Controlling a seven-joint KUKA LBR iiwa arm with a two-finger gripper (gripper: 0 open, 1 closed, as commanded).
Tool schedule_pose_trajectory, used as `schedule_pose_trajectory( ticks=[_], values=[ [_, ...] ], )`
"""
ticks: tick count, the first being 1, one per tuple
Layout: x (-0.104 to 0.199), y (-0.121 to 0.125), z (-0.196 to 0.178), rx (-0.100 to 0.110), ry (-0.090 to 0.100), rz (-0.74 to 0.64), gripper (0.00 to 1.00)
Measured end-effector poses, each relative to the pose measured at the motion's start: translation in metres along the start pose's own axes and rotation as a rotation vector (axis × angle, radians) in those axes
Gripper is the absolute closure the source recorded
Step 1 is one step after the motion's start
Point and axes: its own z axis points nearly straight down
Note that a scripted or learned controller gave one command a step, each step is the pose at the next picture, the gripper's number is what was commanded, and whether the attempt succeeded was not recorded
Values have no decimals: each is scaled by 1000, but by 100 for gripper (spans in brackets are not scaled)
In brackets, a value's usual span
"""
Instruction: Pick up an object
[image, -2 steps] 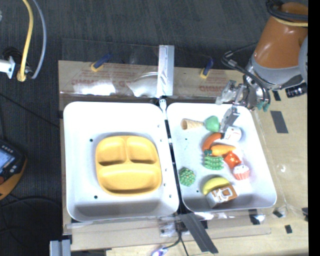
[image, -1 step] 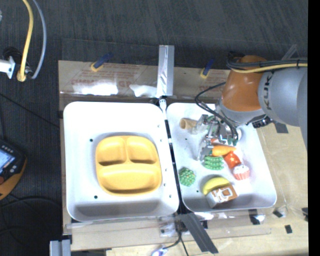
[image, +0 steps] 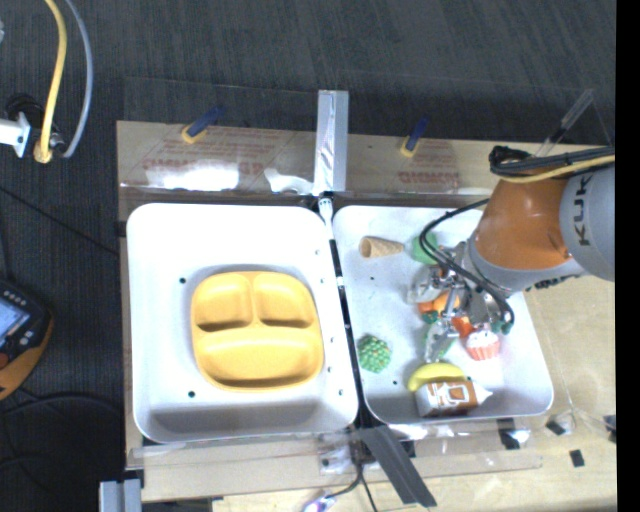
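My gripper (image: 441, 312) reaches down into the middle of the right bin (image: 385, 405), below the orange band of the arm (image: 520, 235). It hangs over a small cluster of orange and green toy pieces (image: 432, 305), which it partly hides. Close to its right lies a pink and white cupcake (image: 482, 345). Nearer the front are a yellow banana (image: 436, 374) and a brown box (image: 450, 396). A green knobbly ball (image: 373, 353) sits at the bin's left side and an ice-cream cone (image: 381, 247) lies at the back.
The left bin (image: 160, 240) holds a yellow divided plate (image: 257, 328). A raised divider (image: 338, 300) runs between the two bins. Black cables hang off the wrist above the right bin's back. Clamps sit on the board behind the bins.
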Motion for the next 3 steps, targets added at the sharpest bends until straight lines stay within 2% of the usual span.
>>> schedule_pose_trajectory(
  ticks=[1, 2, 3],
  values=[
    [-2, 0, -10, 1, -3, -1, 100],
    [-1, 0, -10, 1, -2, -1, 0],
    [-29, 9, 1, -2, 6, 161, 0]
  ],
)
